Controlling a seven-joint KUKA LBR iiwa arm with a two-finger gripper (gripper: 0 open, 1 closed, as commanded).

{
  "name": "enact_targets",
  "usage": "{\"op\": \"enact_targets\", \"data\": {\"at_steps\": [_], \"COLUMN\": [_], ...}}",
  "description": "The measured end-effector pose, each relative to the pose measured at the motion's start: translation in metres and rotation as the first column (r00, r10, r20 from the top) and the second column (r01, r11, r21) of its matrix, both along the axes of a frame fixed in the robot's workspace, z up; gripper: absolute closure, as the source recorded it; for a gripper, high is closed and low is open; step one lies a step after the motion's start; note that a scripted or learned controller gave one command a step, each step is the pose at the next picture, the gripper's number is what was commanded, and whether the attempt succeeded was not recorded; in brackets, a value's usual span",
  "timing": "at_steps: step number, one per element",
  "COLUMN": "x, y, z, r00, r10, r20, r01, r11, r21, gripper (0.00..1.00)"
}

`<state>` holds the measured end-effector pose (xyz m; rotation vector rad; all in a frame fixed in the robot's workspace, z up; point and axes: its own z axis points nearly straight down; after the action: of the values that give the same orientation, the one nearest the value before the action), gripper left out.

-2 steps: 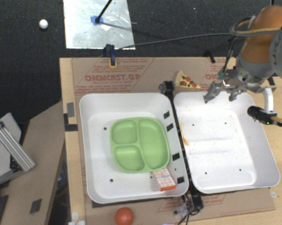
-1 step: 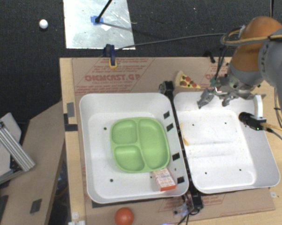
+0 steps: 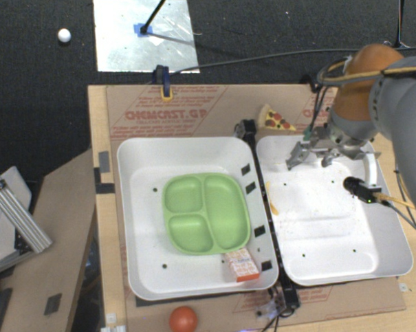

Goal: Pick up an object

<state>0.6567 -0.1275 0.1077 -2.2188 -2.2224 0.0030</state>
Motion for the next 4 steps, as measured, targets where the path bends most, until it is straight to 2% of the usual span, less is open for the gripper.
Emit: {"op": "enact_targets", "data": {"at_steps": [1,2,4], "x": [0.000,0.002,-0.013], "y": [0.000,0.001,0.005], "z": [-0.024,-0.011,0.098], "r00": [1.000,1.000,1.000], "r10": [0.001,0.002,0.000], "r20": [0.002,0.008,0.010], "r01": [-0.001,-0.002,0.000], "r11": [1.000,1.000,1.000], "r21": [0.000,0.000,-0.001], "gripper": [0.00,1.00,1.00]}}
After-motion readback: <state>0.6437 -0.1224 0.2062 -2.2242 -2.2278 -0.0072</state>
